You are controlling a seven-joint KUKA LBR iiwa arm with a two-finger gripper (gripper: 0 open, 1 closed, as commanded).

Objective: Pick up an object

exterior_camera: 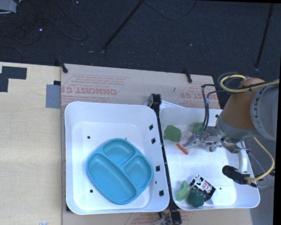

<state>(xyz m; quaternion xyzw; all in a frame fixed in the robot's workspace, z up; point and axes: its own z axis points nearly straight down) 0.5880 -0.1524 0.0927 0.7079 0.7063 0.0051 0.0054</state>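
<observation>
My gripper [191, 139] is low in the right bin [229, 203], reaching in from the right at its upper middle. Just to its left lies a small orange stick [182, 148], touching or nearly touching the gripper's tip. A light green block [172, 133] rests further left, near the divider. Another green piece [197, 128] shows just above the gripper, partly hidden by it. At the bin's front lie a black-and-white spotted item [204, 186], a dark green lump [195, 198] and a pale green piece [182, 189], bunched together.
The left bin [78, 125] holds a blue divided plate [119, 170]. A black clip divider [158, 153] runs between the bins. The arm's grey body and orange band [244, 110] hang over the right bin's far right, with cables around.
</observation>
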